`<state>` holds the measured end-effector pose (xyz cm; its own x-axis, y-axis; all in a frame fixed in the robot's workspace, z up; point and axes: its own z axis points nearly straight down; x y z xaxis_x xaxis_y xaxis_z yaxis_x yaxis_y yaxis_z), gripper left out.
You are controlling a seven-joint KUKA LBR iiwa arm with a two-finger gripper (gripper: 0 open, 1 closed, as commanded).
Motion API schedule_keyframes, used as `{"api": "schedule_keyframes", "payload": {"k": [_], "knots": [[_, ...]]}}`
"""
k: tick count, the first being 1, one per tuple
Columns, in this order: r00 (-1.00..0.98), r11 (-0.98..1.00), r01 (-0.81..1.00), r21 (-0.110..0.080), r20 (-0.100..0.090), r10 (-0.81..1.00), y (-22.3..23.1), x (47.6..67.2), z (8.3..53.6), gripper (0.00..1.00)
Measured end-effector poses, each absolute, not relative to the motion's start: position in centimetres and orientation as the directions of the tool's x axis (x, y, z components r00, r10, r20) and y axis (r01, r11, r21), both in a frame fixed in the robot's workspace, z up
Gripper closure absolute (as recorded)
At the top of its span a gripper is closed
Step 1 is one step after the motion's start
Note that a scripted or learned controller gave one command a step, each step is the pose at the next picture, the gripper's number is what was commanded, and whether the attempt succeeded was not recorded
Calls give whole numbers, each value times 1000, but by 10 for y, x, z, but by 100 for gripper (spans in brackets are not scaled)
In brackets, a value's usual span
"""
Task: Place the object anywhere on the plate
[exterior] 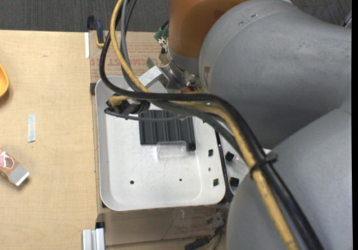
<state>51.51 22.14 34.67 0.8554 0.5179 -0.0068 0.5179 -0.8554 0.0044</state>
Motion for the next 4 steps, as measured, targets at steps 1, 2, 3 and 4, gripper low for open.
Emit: {"api": "schedule_keyframes", "payload": {"k": [1,2,3,4], "knots": [[855,-855,519,5,-6,519,221,515,347,0],[452,-452,892,-1,-6,892,210,627,370,0],[705,-705,709,0,-6,709,228,624,273,0],[914,-914,405,1,-3,405,226,582,181,0]]}}
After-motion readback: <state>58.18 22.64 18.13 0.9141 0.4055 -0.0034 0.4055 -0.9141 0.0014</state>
